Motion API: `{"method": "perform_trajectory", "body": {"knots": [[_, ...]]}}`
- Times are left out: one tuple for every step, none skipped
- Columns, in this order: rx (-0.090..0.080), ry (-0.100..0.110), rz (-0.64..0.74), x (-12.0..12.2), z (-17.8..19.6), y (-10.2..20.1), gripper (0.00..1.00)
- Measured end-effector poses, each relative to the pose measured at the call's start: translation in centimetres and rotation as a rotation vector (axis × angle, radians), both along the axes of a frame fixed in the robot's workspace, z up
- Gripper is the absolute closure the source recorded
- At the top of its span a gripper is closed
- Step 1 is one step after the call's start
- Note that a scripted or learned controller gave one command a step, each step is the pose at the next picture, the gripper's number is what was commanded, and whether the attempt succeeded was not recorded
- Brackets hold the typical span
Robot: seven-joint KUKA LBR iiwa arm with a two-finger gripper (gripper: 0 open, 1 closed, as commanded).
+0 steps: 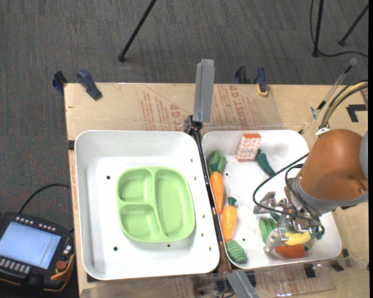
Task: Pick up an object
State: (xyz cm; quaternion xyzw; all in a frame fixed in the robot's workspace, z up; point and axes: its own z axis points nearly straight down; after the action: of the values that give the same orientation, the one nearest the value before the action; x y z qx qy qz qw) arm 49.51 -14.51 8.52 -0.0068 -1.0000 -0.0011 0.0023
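I count two white bins on the bench: the left bin [87, 166] holds one green divided plate [155, 203], and the right bin [285, 135] holds the toy food. Along its left wall I see two carrots, a long one [217, 190] and a shorter one [229, 219], with one green knobbly piece [236, 251] just below them. Near the far wall stands one small orange and white box [248, 146], with a dark green vegetable [265, 164] just beside it. The gripper [290, 228] sits low over the near right corner, above a small heap: one yellow piece [296, 238], one red-orange piece [290, 251], one green piece [265, 228]. Cables and the arm's orange band [332, 160] block my view, so I cannot tell whether the claw is apart or together.
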Motion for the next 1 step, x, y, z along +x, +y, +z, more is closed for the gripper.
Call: {"method": "perform_trajectory", "body": {"knots": [[0.002,0.001,0.000,0.12,0.83,0.10,1.00]]}}
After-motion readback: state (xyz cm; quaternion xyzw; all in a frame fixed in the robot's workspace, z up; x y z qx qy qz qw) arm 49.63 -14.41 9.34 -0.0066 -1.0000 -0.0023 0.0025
